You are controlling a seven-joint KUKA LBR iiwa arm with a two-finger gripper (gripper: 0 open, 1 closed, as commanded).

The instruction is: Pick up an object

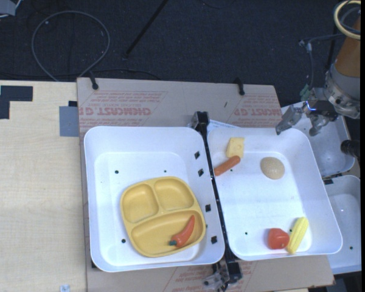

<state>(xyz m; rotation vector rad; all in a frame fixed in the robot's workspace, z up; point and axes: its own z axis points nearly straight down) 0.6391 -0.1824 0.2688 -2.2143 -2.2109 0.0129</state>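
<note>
smooth white left bin point(103, 163) holds a yellow sectioned plate point(161, 215) with a glossy red pepper point(184, 232). right bin point(319, 193) holds cheese wedge point(235, 146), sausage point(226, 165), round bun point(272, 167), tomato point(278, 238), corn point(297, 234). gripper point(304, 117) hovers at its far-right corner, fingers spread, holding nothing.

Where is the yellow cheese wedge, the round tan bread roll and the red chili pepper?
Yellow cheese wedge point(235, 146), camera view, middle of its top face.
Round tan bread roll point(272, 168), camera view, centre of its dome.
Red chili pepper point(185, 231), camera view, middle of its body.

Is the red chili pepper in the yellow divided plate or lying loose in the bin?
In the plate. The chili pepper lies in the large lower compartment of the yellow plate, which sits in the left bin.
</note>
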